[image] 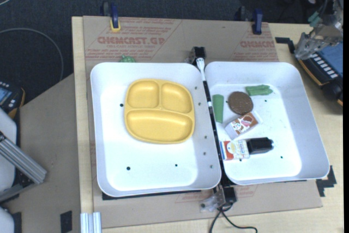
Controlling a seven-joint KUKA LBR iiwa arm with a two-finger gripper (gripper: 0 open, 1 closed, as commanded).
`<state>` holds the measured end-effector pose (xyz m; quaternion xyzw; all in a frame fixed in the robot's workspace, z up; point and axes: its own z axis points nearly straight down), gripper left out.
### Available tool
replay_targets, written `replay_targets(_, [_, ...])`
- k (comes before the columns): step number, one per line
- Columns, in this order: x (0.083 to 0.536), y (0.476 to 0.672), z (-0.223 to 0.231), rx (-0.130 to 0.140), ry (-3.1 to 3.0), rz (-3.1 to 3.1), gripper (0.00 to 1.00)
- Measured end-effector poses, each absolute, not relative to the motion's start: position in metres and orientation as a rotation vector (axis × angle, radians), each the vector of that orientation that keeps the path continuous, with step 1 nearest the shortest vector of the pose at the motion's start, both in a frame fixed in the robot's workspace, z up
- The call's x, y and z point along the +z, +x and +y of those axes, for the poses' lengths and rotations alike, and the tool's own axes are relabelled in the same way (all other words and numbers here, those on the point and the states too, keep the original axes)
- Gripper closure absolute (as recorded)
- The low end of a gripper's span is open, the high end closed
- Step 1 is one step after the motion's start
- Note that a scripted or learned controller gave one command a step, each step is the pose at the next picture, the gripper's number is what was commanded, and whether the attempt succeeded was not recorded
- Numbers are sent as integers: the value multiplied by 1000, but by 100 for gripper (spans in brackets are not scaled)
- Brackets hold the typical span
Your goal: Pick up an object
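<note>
Gripper (319, 41) sits at the far right edge of the view, above the desk (54, 117) and outside the right white bin (305, 112), past its upper-right corner. Can't tell how the fingers stand; blurred metal there, nothing seen between them.

Right bin contents, all well apart from the gripper:
- flat green strip (258, 90) near the top
- round brown disc (240, 102) just below-left of it
- green cylinder (218, 108) along the left wall
- small brown-and-white packet (241, 125) under the disc
- red-and-white packet (234, 150) touching a black rectangular block (259, 144), lower centre

Left white bin (109, 161) holds a yellow three-compartment plastic plate (160, 111), upper middle, lying flat.
</note>
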<state>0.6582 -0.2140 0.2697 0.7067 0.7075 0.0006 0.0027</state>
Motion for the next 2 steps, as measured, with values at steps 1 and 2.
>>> replay_targets(1, [349, 619, -130, 8, 2210, 2226, 100])
replay_targets(2, [278, 572, -227, -8, 2235, 2214, 100])
